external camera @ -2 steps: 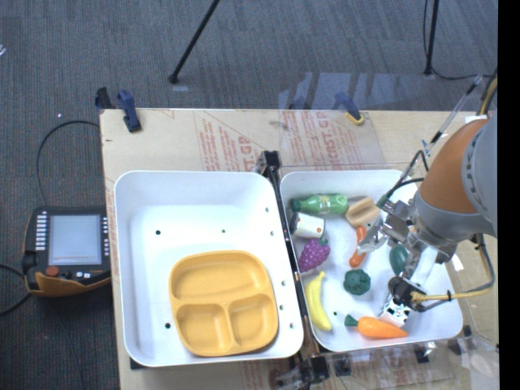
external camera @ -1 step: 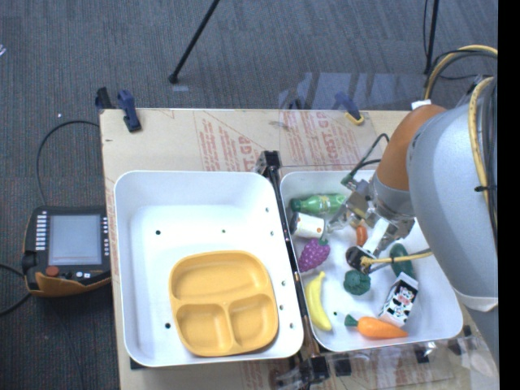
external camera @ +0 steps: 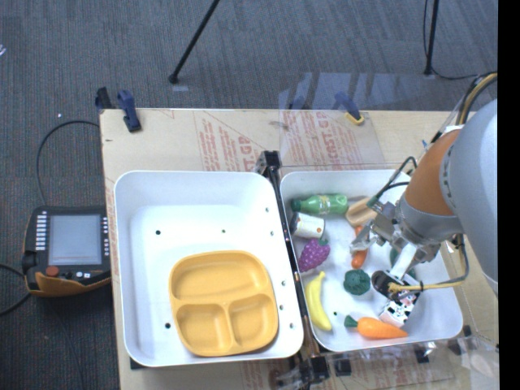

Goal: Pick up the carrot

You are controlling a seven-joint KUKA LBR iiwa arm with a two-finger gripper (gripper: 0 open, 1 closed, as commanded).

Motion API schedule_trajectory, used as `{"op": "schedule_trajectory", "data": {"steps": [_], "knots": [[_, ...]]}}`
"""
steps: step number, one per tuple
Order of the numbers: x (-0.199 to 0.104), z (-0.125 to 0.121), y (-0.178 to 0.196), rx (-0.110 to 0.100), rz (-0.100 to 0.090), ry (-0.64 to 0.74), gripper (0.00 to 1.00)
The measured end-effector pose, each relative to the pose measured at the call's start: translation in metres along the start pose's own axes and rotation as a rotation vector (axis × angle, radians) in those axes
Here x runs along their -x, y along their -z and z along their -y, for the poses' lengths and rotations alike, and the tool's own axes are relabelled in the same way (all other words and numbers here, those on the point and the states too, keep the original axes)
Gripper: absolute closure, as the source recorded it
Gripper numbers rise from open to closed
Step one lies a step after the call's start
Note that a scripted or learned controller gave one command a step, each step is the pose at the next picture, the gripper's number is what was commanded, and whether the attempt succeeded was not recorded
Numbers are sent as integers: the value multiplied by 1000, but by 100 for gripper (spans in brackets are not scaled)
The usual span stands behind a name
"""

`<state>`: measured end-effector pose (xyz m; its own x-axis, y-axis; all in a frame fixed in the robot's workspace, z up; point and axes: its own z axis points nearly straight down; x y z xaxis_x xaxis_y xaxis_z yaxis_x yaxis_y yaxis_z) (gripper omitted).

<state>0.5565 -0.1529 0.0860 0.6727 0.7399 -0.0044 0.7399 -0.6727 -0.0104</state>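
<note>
I judge the pick not yet done: the orange toy carrot with a green stem [external camera: 379, 327] lies ungrasped in the right shallow white bin [external camera: 436, 318]. The gripper [external camera: 380, 246] is near it, and I cannot tell whether it is open or closed.

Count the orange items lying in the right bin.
2. The carrot lies near the right bin's front edge; a smaller orange piece sits nearer the middle, right of the grapes. The arm covers part of the bin, so more may be hidden.
</note>
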Motion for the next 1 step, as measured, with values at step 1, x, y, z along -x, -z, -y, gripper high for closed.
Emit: {"op": "schedule_trajectory", "data": {"steps": [1], "knots": [[-49, -54, 12, 5, -3, -52, 0]]}}
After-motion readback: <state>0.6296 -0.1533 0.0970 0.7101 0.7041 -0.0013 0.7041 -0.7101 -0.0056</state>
